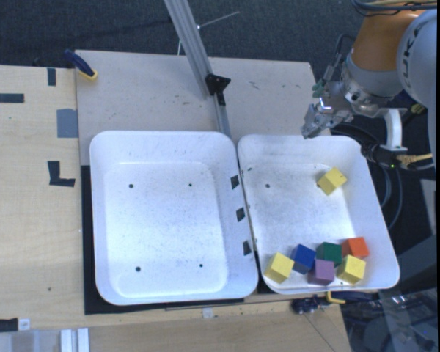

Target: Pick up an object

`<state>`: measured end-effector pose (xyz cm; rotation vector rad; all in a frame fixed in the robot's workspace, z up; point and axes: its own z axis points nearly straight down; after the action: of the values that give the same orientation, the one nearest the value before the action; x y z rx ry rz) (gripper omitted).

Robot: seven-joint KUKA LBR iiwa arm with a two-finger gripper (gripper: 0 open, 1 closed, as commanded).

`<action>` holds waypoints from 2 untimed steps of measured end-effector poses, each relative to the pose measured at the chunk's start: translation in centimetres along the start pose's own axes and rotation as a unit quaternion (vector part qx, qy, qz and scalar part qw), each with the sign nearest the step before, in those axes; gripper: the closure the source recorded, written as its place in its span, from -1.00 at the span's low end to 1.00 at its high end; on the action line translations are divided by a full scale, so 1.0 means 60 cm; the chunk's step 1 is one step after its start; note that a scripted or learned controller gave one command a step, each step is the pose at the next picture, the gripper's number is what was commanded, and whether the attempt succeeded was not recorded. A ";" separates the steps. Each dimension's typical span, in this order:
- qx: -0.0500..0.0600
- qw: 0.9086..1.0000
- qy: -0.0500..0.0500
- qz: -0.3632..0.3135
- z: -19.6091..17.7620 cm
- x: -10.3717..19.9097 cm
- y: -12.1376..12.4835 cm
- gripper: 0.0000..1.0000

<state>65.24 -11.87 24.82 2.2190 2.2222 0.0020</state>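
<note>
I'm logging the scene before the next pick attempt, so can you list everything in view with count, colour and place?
bins: two, white, side by side on the bench.
lone yellow cube: one, yellow, upper part of the right bin, apart from the others.
yellow cubes: two, yellow, at either end of the cluster along the right bin's near edge.
blue cube: one, blue, in that cluster.
green cube: one, green, in that cluster.
purple cube: one, purple, in front of the green one.
orange cube: one, orange, near the right bin's right wall.
metal pole: one, grey, slanting down to the gap between the bins.
end effector: one, grey, above the right bin's far rim.
</note>
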 end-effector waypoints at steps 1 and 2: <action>0.003 1.000 0.000 -0.001 0.023 0.076 -0.041 1.00; 0.002 1.000 0.001 -0.003 0.027 0.175 -0.072 1.00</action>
<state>60.91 -1.39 23.19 2.2164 2.2315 -0.0011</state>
